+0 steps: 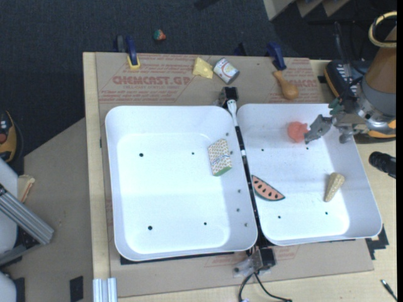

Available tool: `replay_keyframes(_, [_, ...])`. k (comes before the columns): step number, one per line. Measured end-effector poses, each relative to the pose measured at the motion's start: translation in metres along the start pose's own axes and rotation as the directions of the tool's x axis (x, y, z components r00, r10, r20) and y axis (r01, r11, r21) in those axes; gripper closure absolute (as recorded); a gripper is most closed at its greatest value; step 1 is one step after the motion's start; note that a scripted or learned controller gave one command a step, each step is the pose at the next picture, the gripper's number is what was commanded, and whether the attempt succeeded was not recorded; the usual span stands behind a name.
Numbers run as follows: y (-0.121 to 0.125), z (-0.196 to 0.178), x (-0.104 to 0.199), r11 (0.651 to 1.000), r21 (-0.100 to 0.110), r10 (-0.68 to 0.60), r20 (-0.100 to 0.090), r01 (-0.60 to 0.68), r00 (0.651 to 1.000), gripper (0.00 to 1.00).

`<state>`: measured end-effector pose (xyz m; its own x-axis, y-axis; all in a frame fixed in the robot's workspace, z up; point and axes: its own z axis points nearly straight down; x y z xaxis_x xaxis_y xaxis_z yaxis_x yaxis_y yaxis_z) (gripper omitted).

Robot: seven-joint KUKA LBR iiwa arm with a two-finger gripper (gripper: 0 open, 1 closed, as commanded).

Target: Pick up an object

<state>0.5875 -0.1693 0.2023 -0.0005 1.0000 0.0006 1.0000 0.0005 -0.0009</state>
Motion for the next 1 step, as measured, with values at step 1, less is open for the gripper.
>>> replay_keyframes(1, [0.0481,-0.104,0.1183,1.0,-0.017,-0.015,-0.002,0.014,1.0,0.0])
